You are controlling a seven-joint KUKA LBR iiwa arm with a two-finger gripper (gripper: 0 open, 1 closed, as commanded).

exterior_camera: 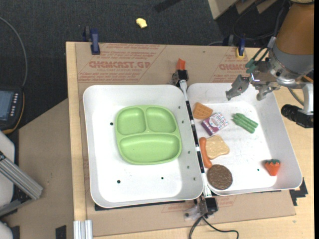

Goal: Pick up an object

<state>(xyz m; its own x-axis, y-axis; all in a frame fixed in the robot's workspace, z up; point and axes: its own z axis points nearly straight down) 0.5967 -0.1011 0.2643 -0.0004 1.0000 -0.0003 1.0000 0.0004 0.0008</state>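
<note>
- The gripper [247,89] hovers at the frame's upper right, jaws spread wide, holding nothing.
- The green bean pod [245,122], below it in the right bin [286,148], looks light, stiff, slick; best pinched across its narrow middle.

A robot lab — clamped cardboard-covered bench [124,63], white bins [99,173], grey carpet [50,14]

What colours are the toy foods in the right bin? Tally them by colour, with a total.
Orange or tan: 3, cookie, bread slice, carrot
Green: 1, bean pod
Purple: 1, packet
Brown: 1, patty
Red: 1, strawberry
Total: 7
</note>
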